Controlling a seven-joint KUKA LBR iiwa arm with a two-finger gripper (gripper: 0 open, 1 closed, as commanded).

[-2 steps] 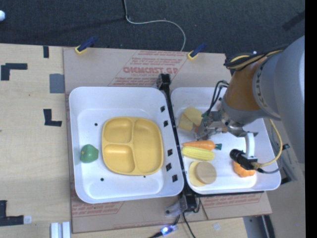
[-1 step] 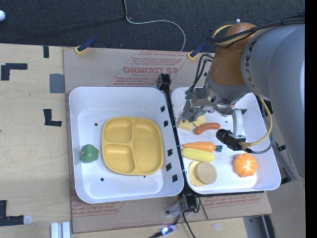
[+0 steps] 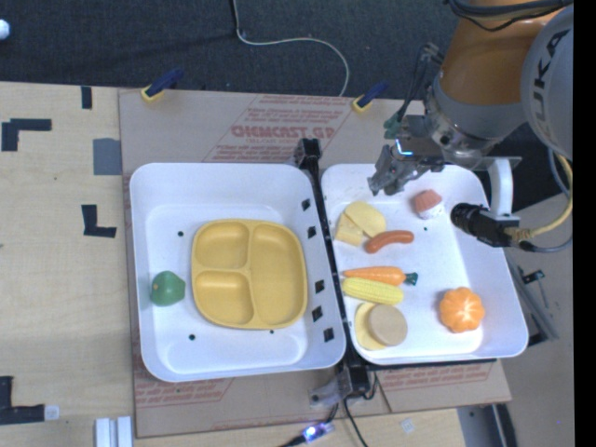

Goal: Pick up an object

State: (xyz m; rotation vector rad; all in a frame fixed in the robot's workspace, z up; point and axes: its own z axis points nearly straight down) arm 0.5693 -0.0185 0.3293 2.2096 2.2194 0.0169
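- You have two white bins side by side on the desk (image 3: 56, 250); a clip strip runs between them.
- The left bin (image 3: 149, 194) holds a yellow tray (image 3: 250, 275) with four compartments near its middle, and a green ball (image 3: 168, 289) just beside the tray at its 9 o'clock, by the bin's wall.
- The right bin (image 3: 507, 287) holds the food pieces: a yellow wedge (image 3: 358, 223) toward 10 o'clock, a sausage (image 3: 388, 241) touching its lower right, a pink piece (image 3: 427, 201) near 12 o'clock, a carrot (image 3: 377, 275) at the middle, a corn cob (image 3: 372, 292) right under it, a tan disc (image 3: 385, 325) on a yellow slice at 7 o'clock, and an orange (image 3: 461, 310) at 4 o'clock.
- Your tool (image 3: 391, 180) hangs over the right bin's 11 o'clock corner, above the wedge, with nothing seen between its fingers; you cannot tell how far they are parted.
- The wedge is pale yellow, blocky, lying flat on the bin floor.
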